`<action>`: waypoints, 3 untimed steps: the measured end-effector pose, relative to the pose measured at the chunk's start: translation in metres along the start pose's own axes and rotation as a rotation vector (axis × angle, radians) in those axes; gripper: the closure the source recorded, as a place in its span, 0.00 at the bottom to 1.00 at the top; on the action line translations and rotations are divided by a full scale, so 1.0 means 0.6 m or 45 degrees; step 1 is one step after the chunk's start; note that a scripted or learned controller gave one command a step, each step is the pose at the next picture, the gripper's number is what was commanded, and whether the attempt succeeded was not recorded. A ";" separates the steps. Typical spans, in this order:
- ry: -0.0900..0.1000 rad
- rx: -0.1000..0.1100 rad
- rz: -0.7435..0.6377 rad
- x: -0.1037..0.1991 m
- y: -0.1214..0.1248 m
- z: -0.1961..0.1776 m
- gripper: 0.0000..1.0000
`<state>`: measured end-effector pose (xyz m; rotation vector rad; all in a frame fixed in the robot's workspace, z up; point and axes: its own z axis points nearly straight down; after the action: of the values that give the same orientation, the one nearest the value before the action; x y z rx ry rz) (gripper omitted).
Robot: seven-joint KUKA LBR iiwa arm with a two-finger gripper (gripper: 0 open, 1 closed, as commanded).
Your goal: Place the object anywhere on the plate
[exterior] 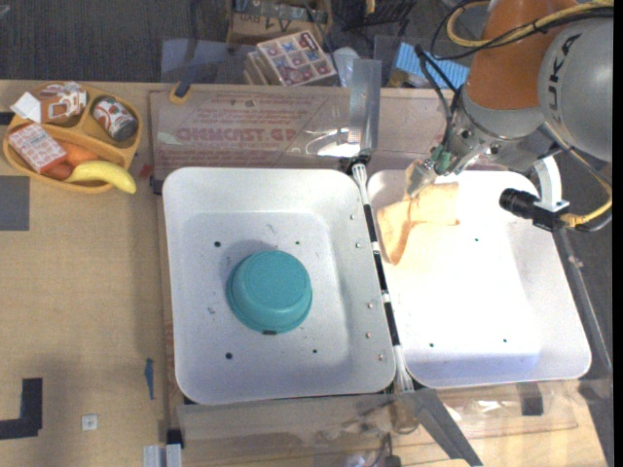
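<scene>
Your claw (425, 175) hangs over the right bin (506, 358), pinching a limp orange cloth (414, 220); the teal plate (271, 291) sits in the left bin (195, 222).

Left bin (195, 212): white, holds a teal plate (271, 291) turned upside down, near its middle.
Right bin (506, 300): white, brightly lit; a pale orange cloth (414, 220) hangs at its upper left corner.
Tool (428, 171): at the cloth's top edge, touching it; the grip itself is too blurred to judge.
Arm (545, 56): grey with an orange band, reaching in from the right.
Bench (78, 309): a yellow tray of toy food (68, 139) sits at its far left.
</scene>
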<state>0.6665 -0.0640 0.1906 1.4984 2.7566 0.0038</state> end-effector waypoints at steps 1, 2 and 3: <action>-0.001 0.000 0.001 -0.002 0.001 -0.059 1.00; 0.003 0.002 -0.509 0.078 0.025 -0.059 1.00; 0.003 0.000 -1.017 0.160 0.014 -0.052 1.00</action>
<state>0.6211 0.0214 0.2218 0.3088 3.1238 0.0029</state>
